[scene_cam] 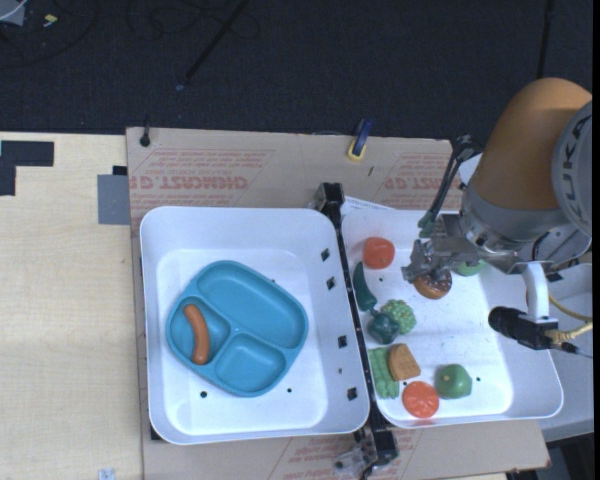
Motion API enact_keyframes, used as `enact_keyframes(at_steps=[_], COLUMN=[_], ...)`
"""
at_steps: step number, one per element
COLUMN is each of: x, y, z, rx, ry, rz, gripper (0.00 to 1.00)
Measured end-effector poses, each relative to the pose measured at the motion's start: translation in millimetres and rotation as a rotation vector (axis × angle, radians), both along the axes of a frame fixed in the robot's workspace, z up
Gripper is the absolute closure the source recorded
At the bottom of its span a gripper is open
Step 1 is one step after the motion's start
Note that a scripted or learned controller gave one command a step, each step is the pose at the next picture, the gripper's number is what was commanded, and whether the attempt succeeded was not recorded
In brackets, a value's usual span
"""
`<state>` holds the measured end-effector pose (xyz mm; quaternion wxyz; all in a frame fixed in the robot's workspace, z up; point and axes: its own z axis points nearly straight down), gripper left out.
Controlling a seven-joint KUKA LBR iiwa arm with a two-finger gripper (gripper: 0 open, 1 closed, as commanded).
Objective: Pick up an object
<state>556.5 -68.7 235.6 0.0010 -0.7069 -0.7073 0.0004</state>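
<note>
On a pale wooden bench [50, 298] against dark flooring, two white bins [160, 268] sit on cardboard [240, 173]; the gripper's [427, 271] grip cannot be told.

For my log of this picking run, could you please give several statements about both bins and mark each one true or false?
1. The blue divided plate lies in the left bin. True.
2. An orange sausage lies on that plate. True.
3. The gripper hangs over the left bin. False: it is over the right bin, at a brown object.
4. The right bin holds a single item. False: several toy foods lie there, including a red tomato.
</note>
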Motion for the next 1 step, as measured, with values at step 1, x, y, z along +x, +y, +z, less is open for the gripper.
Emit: enact_keyframes(at_steps=[1], x=[8.9], y=[4.4], z=[-18.6], rx=[-0.001], ry=[0.003], rz=[-0.001], gripper=[1.00])
